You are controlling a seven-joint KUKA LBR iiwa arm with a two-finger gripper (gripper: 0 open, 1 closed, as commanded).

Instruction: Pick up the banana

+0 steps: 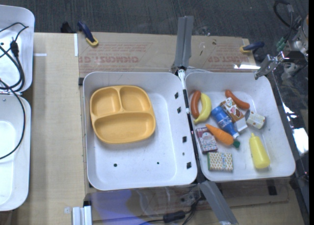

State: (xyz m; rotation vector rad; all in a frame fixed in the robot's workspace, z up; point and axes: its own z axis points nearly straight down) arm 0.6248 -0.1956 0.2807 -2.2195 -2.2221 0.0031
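Observation:
The banana (204, 107) is yellow and curved. It lies near the left wall of the right bin (277, 131). Its left side rests against a red-orange sausage (196, 102). A blue can (224, 119) lies just to its right, and an orange carrot (221, 134) lies below it.
The right bin also holds a second sausage (237, 99), a small brown carton (232, 110), a white piece (255, 119), a yellow mustard bottle (259, 152), a red box (206, 139) and a green cracker box (220, 161). An orange divided plate (122, 113) sits in the left bin (140, 167).

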